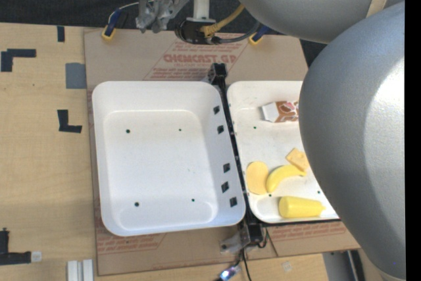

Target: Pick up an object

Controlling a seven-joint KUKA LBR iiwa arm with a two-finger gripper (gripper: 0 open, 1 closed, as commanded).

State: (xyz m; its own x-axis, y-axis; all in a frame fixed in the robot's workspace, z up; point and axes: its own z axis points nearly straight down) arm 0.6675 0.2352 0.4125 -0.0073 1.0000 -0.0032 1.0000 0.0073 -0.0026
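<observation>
My gripper (pixel 156 18) hung at eleven o'clock, beyond the left bin (pixel 105 141), grip state unclear to me, so I judged I should swing toward the yellow pieces (pixel 284 178) at four o'clock in the right bin (pixel 245 102) and descend squarely.

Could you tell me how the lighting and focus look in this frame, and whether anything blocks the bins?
In the camera view, lighting is even and soft, with faint shadows along the left bin rim; the arm looms large and blurred close to the lens, covering much of the right bin; the yellow pieces and the gripper at the top stay reasonably sharp.
</observation>
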